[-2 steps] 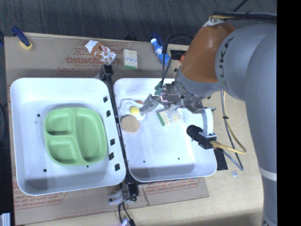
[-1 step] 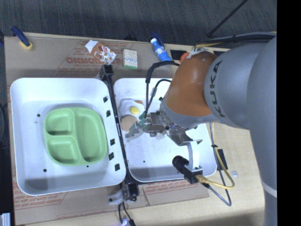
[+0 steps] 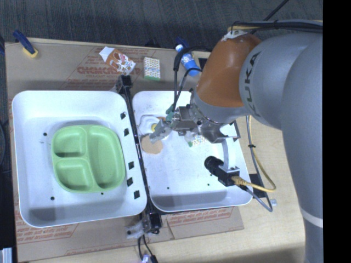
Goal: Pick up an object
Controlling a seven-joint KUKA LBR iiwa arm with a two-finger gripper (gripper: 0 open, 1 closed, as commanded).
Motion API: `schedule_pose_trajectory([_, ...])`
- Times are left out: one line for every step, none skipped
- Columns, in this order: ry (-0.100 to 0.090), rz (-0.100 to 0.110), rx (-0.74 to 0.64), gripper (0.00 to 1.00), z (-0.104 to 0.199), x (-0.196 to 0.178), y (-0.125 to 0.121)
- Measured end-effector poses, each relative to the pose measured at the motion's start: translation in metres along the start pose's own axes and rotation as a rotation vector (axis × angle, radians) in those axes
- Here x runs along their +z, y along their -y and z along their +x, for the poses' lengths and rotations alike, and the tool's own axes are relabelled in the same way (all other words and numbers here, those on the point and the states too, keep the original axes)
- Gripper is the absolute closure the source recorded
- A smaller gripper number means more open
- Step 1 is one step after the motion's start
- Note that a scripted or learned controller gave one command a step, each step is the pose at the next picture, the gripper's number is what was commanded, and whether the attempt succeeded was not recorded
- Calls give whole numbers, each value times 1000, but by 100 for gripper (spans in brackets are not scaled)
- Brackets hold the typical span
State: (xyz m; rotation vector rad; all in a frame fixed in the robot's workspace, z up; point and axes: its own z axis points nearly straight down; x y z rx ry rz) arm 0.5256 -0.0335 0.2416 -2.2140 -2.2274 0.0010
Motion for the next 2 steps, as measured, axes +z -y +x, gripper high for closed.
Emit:
schedule_pose_trajectory([0, 1, 0, 0, 0, 0, 0])
schedule_pose_trajectory([0, 5, -1, 0, 19, 51, 42])
